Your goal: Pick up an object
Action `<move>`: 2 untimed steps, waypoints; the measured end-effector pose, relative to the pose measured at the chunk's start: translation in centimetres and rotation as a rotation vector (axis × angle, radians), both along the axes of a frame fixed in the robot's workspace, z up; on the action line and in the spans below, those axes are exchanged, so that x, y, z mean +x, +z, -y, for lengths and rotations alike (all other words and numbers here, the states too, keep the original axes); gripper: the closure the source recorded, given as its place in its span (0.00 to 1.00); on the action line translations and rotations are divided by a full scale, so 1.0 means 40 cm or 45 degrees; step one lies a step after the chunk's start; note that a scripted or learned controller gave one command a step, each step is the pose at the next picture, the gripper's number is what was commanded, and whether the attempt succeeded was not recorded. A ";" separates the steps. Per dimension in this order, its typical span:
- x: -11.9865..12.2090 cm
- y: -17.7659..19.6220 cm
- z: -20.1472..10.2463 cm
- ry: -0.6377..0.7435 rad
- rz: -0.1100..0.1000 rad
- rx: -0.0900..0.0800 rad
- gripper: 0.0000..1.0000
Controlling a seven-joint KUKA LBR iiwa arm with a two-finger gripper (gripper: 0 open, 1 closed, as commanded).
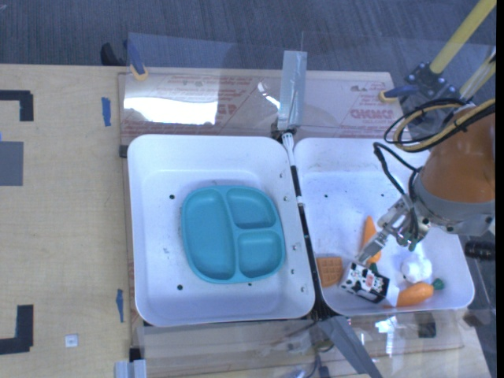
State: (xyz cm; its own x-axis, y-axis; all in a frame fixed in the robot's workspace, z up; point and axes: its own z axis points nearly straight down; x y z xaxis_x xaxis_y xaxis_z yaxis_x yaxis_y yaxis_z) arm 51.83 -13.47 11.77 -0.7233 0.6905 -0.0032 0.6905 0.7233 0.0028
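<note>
An orange stick lies in the right bin, near its front. The gripper reaches down beside it, fingers seemingly slightly apart and holding nothing. This looks like the approach step. Next, the fingers must straddle the stick and close. A black-and-white block, cracker and carrot lie nearby.

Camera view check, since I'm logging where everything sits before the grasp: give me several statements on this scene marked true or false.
1. The teal tray lies in the left bin. True.
2. The tray has three compartments. True.
3. The carrot lies on the tray. False: it lies in the right bin, near its front edge.
4. The gripper hangs over the left bin. False: it is over the right bin.
5. The black-and-white block sits beside the waffle. True.
</note>
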 end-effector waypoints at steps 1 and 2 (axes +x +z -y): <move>0.025 -0.075 0.071 -0.316 0.002 0.003 0.00; 0.033 -0.045 0.074 -0.318 0.015 0.000 1.00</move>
State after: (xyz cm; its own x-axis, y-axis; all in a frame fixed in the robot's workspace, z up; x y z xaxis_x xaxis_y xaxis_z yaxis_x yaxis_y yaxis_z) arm 53.15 -16.42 9.99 -0.5303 0.8477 -0.0106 0.8477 0.5304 0.0114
